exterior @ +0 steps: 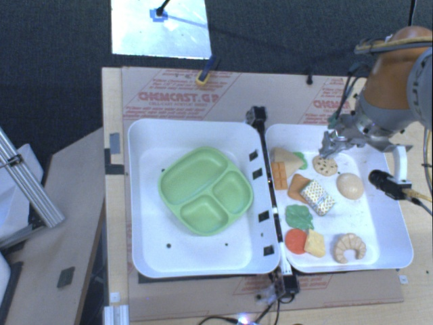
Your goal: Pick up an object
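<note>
We see the pincer hovering just above the round chocolate-chip cookie, which lies directly below it, though its spread seems unreadable.

light: bright, even | shadows: faint | glare: white bins | focus: slightly soft

i can read "chemcast gp" in red print on the brown protective sheet just beyond the left bin. i see more red print on that sheet beyond the right bin, too small to make out.
</note>
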`<state>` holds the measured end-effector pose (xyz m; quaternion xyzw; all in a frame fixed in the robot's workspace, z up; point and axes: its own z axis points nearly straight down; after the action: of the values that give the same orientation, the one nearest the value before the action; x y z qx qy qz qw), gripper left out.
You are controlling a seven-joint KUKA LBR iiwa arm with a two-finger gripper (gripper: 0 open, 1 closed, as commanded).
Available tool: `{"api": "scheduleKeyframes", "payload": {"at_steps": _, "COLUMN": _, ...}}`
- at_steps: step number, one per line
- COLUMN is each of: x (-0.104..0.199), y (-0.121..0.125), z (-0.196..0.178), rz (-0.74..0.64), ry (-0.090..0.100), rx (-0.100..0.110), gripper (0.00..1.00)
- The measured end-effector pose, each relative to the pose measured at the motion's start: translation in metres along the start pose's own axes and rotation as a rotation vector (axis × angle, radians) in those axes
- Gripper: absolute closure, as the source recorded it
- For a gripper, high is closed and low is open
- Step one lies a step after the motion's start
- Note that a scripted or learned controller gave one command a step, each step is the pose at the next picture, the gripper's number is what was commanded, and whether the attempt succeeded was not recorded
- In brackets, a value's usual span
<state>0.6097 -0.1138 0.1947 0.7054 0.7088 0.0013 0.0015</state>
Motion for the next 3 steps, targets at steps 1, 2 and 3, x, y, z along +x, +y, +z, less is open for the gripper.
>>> {"api": "scheduleKeyframes", "payload": {"at_steps": 1, "x": 0.0, "y": 0.001, "z": -0.032, "rz": 0.0, "ry": 0.0, "rx": -0.001, "gripper": 1.0}}
{"api": "scheduleKeyframes", "payload": {"at_steps": 2, "x": 0.052, "y": -0.017, "z": -0.022, "rz": -0.002, "ry": 0.001, "rx": 0.004, "gripper": 1.0}}
{"api": "scheduleKeyframes", "payload": {"at_steps": 3, "x": 0.103, "y": -0.042, "z": -0.036, "rz": -0.004, "ry": 0.002, "rx": 0.005, "gripper": 1.0}}
